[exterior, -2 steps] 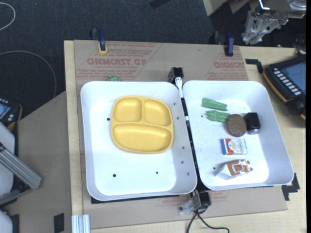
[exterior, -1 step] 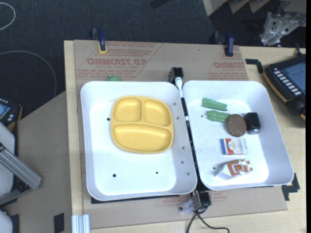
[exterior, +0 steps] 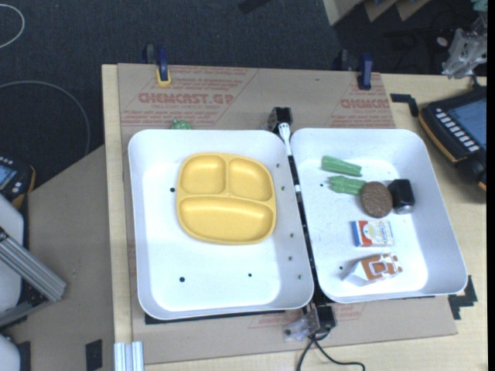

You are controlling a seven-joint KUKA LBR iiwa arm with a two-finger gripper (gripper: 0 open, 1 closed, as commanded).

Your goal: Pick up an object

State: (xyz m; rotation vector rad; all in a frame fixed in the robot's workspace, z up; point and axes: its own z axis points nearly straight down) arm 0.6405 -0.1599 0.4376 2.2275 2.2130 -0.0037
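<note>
step: nothing is being gripped or lifted right now, so the pick looks like it's sitting at the very start, with a target not yet chosen (just a guess from the layout)

left bin: a shallow white plastic bin (exterior: 155, 230) is being taken up mostly by a yellow three-compartment plastic plate (exterior: 227, 198), lying flat in its far half

right bin: the other shallow white plastic bin (exterior: 433, 207) is where all the small stuff is being kept

far items: two green stick-shaped pieces (exterior: 342, 175) are lying side by side, apart from each other, towards the far left of that bin

middle items: a round brown disc (exterior: 377, 199) is being touched on its right by a small black block (exterior: 401, 195)

near items: a small white, blue and red carton (exterior: 373, 233) is lying just near of the disc, and a white and orange crumpled packet (exterior: 373, 268) is sitting nearest of all

gripper state: can't tell, honestly

next move: a descent over the right bin is probably being called for; the carton or the packet seems the easier grab, since each is lying clear of its neighbours, while the disc and block are being crowded together
</note>
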